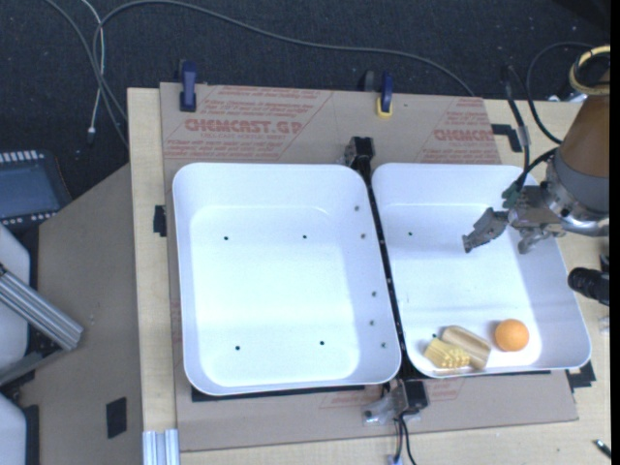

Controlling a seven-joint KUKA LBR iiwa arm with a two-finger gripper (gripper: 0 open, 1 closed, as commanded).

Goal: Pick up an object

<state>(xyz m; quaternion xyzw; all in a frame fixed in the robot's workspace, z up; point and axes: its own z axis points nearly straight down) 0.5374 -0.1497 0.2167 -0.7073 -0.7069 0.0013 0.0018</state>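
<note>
A: Camera view, gripper (504, 232)?
B: Hovered over the right bin (436, 260), upper right part, fingers spread apart, nothing between them.
A: Objects?
B: Orange ball (511, 335) sat near the bin's front edge, well apart from the gripper. Tan roll (467, 339) and yellow corn piece (447, 356) lay just left of it, touching each other.
A: Left bin (281, 279)?
B: White, beside the right one.

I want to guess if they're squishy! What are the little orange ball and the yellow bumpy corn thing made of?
The small orange ball looks like smooth matte plastic or foam: even colour with a soft highlight. The yellow bumpy corn piece looks like moulded toy plastic, with neat rows of kernels. Both lie in the right white bin, which seems glossy hard plastic. Squishiness cannot be told from here.
</note>
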